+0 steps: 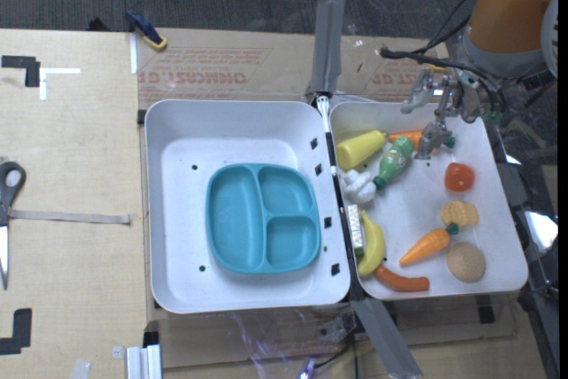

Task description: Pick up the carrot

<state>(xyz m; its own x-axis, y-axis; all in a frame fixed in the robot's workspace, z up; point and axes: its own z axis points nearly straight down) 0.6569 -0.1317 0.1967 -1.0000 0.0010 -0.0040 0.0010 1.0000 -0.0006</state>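
We see the carrot (426,247) lying untouched in the right bin (497,280), just below the corn cob (459,213). The gripper (435,136) hovers well above it; we cannot tell its state. Approach step; next, travel down over the carrot.

Two bins are set side by side on the worktop (71,191). A divided tray (264,217) is placed in the left bin (169,280). In the right bin (497,280), the carrot (426,247) is laid toward the front, between a banana (371,246) on its left and an egg-shaped piece (465,263) (just right of it). A corn piece (459,213) is placed behind the carrot, and a tomato (459,177) further back. Scissors (7,200) are left at the worktop's far left.
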